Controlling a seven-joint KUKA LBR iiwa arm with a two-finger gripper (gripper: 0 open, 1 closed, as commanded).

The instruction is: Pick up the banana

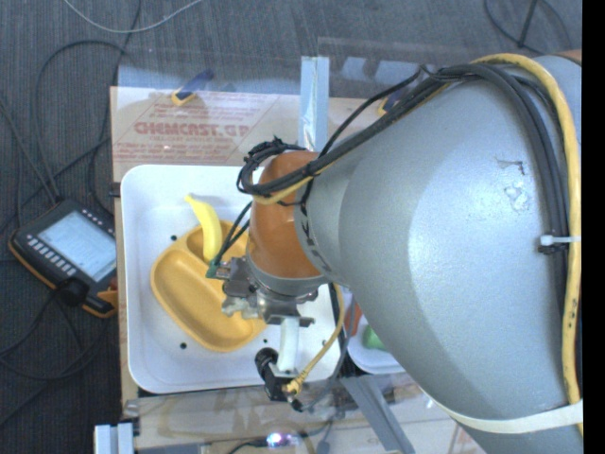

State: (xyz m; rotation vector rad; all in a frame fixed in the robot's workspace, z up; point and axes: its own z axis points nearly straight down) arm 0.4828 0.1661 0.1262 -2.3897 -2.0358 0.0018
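A yellow banana [205, 223] lies in the left white bin [142, 253], its upper end pointing to the bin's far left. Its lower part runs behind a shallow yellow bowl [194, 301] and under my arm. My gripper [241, 296] hangs below the orange wrist band [279, 230], over the right rim of the yellow bowl and just right of the banana. The wrist body hides the fingertips.
The big grey arm covers the right bin [364, 353], where a green object [371, 337] peeks out. A cardboard sheet [189, 130] lies behind the bins. A pendant with a screen [66, 249] rests on the floor to the left. Cables trail across the carpet.
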